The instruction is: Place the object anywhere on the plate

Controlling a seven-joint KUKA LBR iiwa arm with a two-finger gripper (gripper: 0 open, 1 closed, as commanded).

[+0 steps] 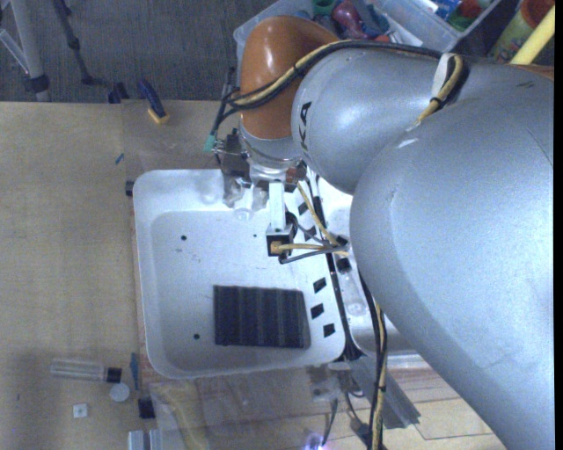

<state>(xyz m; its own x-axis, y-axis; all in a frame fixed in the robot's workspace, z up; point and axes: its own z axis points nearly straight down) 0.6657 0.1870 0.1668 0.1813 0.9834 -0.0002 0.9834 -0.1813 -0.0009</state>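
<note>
- Pincer [249,195] hangs low over the far edge of the left white bin [167,264], under the orange wrist band [273,70]. Can't tell how it's set from this angle; glare and blur there.
- Nothing visibly held in it. No object to be placed that I can pick out.
- Only item in the bin: a dark ribbed rectangular slab [261,316] on the floor near the front wall, well apart from the pincer. Could be the "plate", could be the object; can't say.
- No obvious round plate in sight. The grey arm [440,220] covers most of the right side, including the second bin.
- My read: the pick isn't confirmed, so this is early in the task.
- To do it well: verify the grasp before travel, lift clear of the bin wall, come down square over the target's middle, release low.
- Risk: loose cables [308,246] by the wrist could snag on the rim.
- Surface: tan counter [62,220], small bits of hardware at the front-left corner [97,373].
- Room: dark floor beyond, clear tub of coloured items [352,18] at the top.
</note>
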